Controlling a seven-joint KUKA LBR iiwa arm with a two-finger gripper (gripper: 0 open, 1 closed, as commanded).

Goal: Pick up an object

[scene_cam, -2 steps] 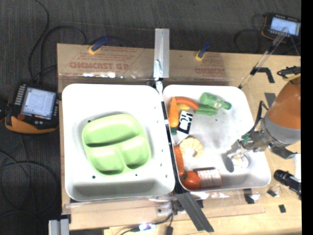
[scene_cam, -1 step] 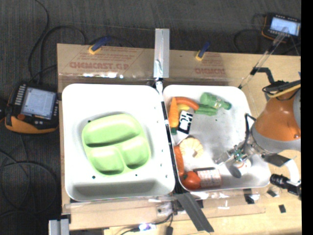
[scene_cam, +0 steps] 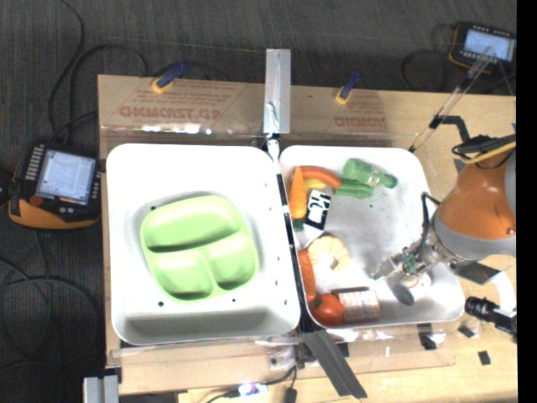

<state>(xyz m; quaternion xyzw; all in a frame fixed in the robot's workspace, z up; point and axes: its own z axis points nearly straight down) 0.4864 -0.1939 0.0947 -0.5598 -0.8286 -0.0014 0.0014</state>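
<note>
My gripper (scene_cam: 398, 269) hangs low over the right bin (scene_cam: 382, 225), near its front right corner, with the orange-banded wrist (scene_cam: 477, 210) above it to the right. A small white and grey cylinder (scene_cam: 409, 290) lies just in front of the gripper; whether they touch is unclear. Further left in this bin lie a brown box (scene_cam: 357, 302), a red round item (scene_cam: 329, 310), a cream shell-shaped piece (scene_cam: 329, 251), a black and white block (scene_cam: 317, 207), an orange carrot-like piece (scene_cam: 315, 177) and a green bottle (scene_cam: 367, 173).
The left bin (scene_cam: 126, 191) holds a green divided tray (scene_cam: 199, 246). A long orange stick (scene_cam: 307, 277) lies along the right bin's left wall. Handheld pendants sit off the bench at the left (scene_cam: 57, 183) and top right (scene_cam: 485, 47).
</note>
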